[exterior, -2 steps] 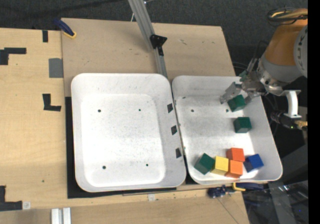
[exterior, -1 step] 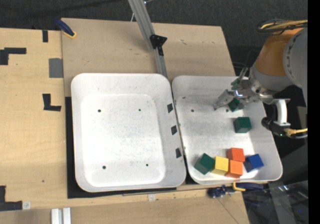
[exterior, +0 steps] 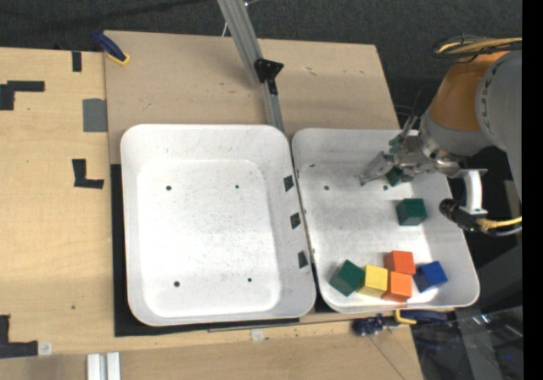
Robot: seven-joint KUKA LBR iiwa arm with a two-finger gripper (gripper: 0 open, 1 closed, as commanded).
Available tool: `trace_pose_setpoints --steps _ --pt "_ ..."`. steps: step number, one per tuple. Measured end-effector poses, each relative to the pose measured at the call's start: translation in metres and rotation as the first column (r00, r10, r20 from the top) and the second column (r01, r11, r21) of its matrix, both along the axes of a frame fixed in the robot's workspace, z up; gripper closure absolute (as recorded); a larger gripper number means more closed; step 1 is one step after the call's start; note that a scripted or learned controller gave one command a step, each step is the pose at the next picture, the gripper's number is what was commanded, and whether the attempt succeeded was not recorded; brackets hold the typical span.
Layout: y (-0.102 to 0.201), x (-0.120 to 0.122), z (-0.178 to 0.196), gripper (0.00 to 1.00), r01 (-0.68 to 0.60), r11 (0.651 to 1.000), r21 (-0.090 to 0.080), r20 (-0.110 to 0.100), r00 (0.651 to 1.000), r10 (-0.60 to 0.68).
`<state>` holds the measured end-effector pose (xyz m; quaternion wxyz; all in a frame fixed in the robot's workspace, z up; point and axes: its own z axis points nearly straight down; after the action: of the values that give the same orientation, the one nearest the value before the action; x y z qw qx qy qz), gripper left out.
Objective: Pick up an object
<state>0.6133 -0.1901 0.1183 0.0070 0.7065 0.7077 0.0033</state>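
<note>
Wooden and pale, the flat surface (exterior: 195,73) carries two shallow white plastic bins set side by side so that items can be lifted from one and dropped in the other. The left white bin (exterior: 136,149) is the larger in view; the right white bin (exterior: 339,142) holds all the blocks. The grey arm with its orange band (exterior: 462,103) is brought in from the right and angled down over the upper part of the right bin, which places the gripper (exterior: 392,166) above the bin floor, near a lone dark green cube (exterior: 411,211) that sits apart and just below it. This cube is judged the likeliest target: small, matte, square-edged and free on all sides. Whether the jaws are released or clenched cannot be told, since they are blurred against the wrist hardware. A cluster is packed along the lower wall of the right bin: a green block (exterior: 346,276), a yellow block (exterior: 375,279), two orange blocks (exterior: 399,275) and a blue block (exterior: 431,274), touching or nearly so, which would make a clean grasp harder there.
</note>
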Motion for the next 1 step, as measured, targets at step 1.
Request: trace_pose_setpoints --steps 1 --pt "0.0014 -0.0004 0.0070 1.00 -0.002 1.000 0.001 -0.003 1.000 0.002"
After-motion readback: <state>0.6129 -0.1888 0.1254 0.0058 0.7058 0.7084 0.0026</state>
